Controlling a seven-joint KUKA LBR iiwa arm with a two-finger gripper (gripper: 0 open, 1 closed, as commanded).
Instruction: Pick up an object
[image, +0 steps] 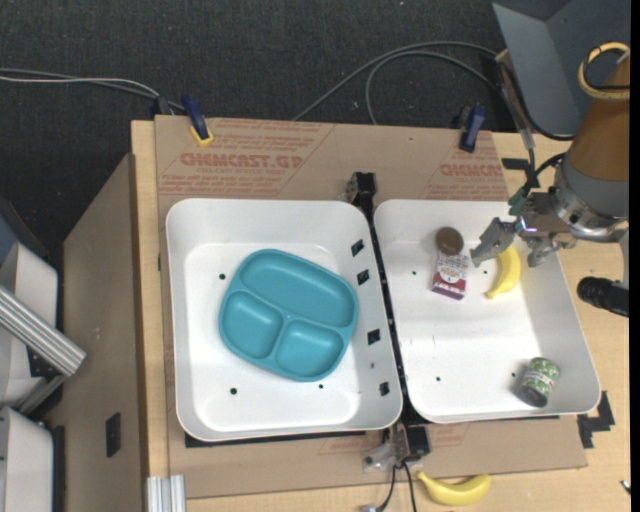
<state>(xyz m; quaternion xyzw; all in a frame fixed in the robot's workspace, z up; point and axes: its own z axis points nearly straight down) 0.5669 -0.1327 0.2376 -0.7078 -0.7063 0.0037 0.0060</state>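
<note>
Brown cardboard covers the bench (300, 145), with two white bins side by side on it. At right of the frame, the right bin (560, 330) holds a banana (504, 274), a small packet (451, 275), a brown round piece (449, 240) and a green can (537, 380). The gripper (517, 240) hovers just above the banana's upper end, fingers spread apart and holding nothing. A good grasp probably means descending straight, straddling the banana across its narrow width, then closing before lifting. A teal divided plate (288, 313) sits in the left bin (190, 300).
</note>
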